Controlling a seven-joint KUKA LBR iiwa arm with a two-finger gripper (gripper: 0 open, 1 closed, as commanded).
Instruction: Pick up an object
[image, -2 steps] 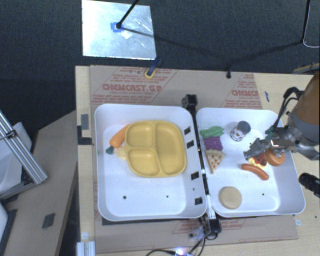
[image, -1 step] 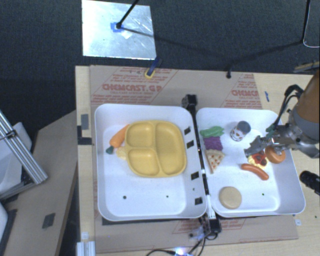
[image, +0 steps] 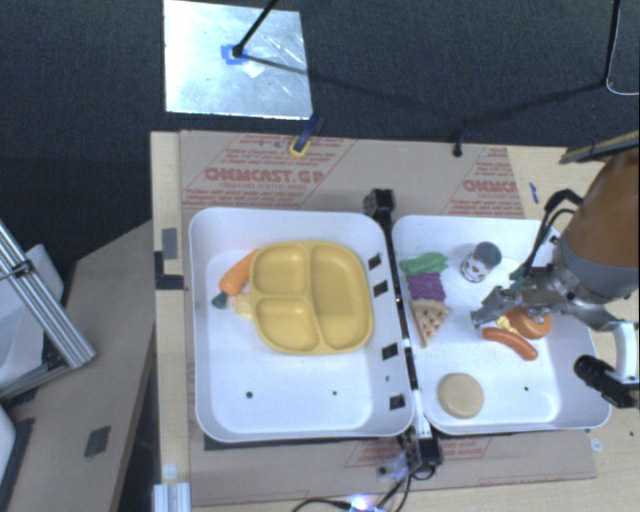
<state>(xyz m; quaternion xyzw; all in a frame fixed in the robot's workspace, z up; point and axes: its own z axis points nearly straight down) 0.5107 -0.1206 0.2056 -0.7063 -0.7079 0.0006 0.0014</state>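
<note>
Meanwhile, the robot's hand (image: 493, 310) hangs low in the right bin (image: 575, 405) among toy foods; whether it is released or clenched cannot be told. Just beside it lies a sausage (image: 512, 343), touching an orange piece (image: 530, 324). The sausage looks light, stiff and smooth, so probably slippery; best taken across its narrow middle. 1 yellow tray (image: 305, 297) sits in the left bin (image: 300, 400)
</note>
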